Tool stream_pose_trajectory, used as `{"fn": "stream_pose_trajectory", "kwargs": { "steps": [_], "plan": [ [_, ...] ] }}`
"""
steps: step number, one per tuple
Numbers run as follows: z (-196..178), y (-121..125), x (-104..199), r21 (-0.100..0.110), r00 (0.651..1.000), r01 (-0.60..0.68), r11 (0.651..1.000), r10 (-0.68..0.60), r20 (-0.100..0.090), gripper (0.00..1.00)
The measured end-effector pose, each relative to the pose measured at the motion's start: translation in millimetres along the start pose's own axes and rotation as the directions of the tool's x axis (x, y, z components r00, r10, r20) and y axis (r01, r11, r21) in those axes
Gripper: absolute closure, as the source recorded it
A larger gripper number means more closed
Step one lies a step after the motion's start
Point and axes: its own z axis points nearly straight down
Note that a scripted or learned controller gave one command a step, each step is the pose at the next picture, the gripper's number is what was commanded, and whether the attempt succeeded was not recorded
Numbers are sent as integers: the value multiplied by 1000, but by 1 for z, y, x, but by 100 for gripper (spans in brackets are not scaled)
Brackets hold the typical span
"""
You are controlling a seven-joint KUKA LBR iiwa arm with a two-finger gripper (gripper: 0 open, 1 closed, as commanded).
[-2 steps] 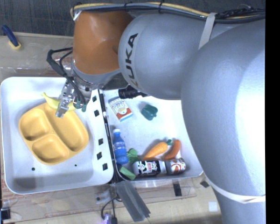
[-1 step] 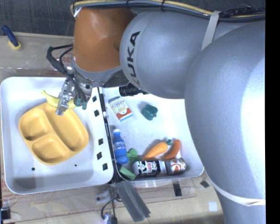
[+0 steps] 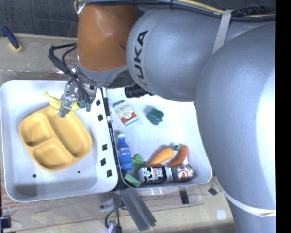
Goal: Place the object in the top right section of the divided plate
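While our grey arm [image 3: 194, 57] hangs over the left white bin [image 3: 14, 178], we reach the plate.
We see the yellow divided plastic plate [image 3: 56, 140], then the curved yellow toy banana [image 3: 56, 101] just beyond its top right section, under the claw [image 3: 68, 103]; we cannot tell its opening. Light, stiff, slick: we'd grip mid-curve.

blue bottle [image 3: 123, 152], carrot [image 3: 162, 156], green pepper [image 3: 155, 115], small carton [image 3: 125, 113], can [image 3: 153, 174]
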Motion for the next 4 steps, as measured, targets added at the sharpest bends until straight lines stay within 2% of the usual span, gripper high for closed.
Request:
{"fn": "stream_pose_trajectory", "kwargs": {
  "steps": [3, 4],
  "plan": [
    [-32, 3, -2, -6, 1000, 10, 1000, -10, 10, 100],
    [0, -17, 50, 6, 1000, 22, 1000, -21, -9, 100]
  ]
}}
